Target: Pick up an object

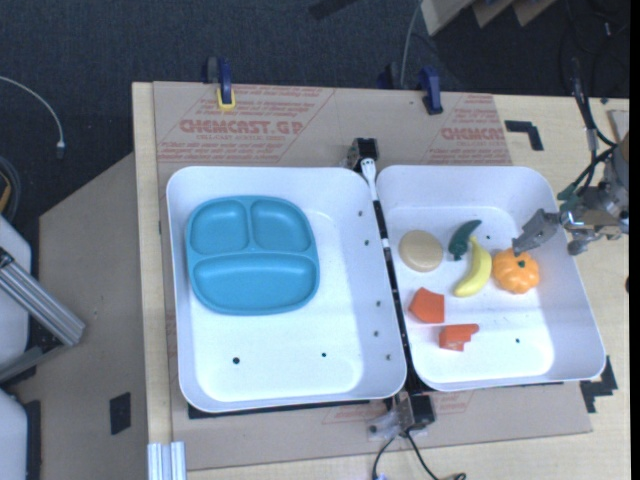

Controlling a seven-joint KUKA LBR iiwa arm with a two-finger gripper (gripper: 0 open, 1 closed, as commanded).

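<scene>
The right bin holds several toy foods. An orange fruit lies at the right, with a yellow banana beside it and a dark green piece above the banana. A beige round bun sits further left. A red block and a smaller red wedge lie nearer the front. My gripper reaches in over the bin's right rim, just up and right of the orange fruit. It is open, its fingers spread apart with nothing between them. Its left fingertip hovers close above the orange fruit.
The left bin contains a blue divided plate. A black clamp strip joins the two bins. Cables and the arm's wrist crowd the right edge. Blue clamps hold the cardboard at the back.
</scene>
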